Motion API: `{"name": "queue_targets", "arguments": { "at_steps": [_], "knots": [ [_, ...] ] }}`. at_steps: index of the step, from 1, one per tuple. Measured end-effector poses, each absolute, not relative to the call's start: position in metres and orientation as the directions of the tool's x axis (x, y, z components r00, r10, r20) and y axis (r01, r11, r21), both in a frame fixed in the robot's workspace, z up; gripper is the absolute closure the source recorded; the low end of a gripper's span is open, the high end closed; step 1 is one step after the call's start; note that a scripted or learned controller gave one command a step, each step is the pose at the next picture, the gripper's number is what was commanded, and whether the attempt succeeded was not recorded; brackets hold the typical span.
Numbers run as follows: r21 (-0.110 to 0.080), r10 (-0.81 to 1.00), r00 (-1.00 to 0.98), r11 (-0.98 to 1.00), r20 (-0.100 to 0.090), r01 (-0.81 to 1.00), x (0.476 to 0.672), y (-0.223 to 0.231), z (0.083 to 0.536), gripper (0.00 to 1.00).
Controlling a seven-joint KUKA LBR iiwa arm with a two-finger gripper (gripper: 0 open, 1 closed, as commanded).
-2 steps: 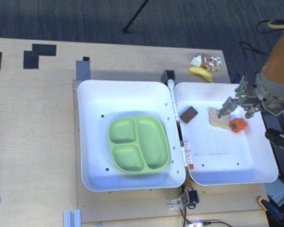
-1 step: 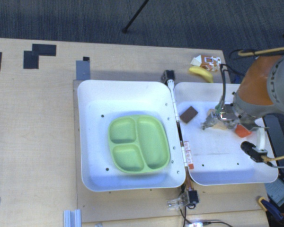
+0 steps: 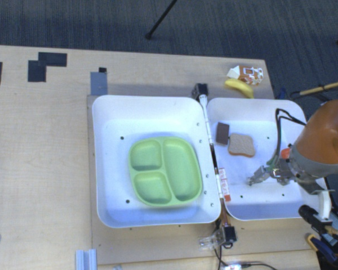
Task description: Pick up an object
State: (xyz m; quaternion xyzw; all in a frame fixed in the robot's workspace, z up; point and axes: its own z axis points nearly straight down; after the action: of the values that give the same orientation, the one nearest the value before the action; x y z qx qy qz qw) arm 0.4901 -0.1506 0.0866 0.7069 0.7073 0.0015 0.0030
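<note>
In the right bin lie a brown slice of toy toast and a small dark brown block, both near the bin's far left side. My gripper hovers low over the right bin's floor, below and to the right of the toast and apart from it. Its fingers point left, stand open, and have nothing between them. The orange-banded wrist sits over the bin's right edge. A green divided plate rests in the left bin.
A yellow toy banana and a small orange-and-white package lie on the bench beyond the right bin. A black cable loops over the right bin. The ridge between the bins carries clips. Dark patches mark the bench at far left.
</note>
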Motion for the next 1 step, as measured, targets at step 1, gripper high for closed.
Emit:
{"name": "queue_targets", "arguments": {
  "at_steps": [1],
  "knots": [
    [0.013,1.000,-0.002,0.002,-0.002,1.000,0.4927,-0.1500,0.0981,1.00]
  ]
}}
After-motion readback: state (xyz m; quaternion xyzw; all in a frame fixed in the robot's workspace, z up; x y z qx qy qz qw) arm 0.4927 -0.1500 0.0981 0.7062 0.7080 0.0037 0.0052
